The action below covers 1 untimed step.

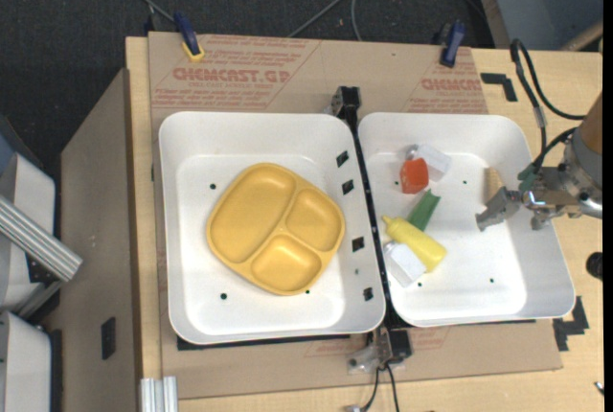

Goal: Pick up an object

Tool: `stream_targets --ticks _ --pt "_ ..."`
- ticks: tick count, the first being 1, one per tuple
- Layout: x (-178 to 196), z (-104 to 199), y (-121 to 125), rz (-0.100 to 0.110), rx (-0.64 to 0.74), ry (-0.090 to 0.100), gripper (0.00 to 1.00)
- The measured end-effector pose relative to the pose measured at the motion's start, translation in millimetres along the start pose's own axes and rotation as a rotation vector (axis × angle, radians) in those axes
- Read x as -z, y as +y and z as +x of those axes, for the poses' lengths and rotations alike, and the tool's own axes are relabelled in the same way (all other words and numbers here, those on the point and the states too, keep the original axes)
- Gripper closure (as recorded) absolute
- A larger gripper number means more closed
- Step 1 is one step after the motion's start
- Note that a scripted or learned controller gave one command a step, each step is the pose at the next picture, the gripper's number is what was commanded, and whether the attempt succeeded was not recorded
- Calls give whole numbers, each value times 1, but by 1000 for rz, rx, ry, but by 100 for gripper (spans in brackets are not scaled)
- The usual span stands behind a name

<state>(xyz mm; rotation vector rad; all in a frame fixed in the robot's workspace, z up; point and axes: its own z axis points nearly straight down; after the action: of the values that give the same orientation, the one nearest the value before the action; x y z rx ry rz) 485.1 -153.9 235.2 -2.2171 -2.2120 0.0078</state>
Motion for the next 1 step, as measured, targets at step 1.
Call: stream_targets --ticks 1 --pt "4 0 2 -9 3 -2 0"
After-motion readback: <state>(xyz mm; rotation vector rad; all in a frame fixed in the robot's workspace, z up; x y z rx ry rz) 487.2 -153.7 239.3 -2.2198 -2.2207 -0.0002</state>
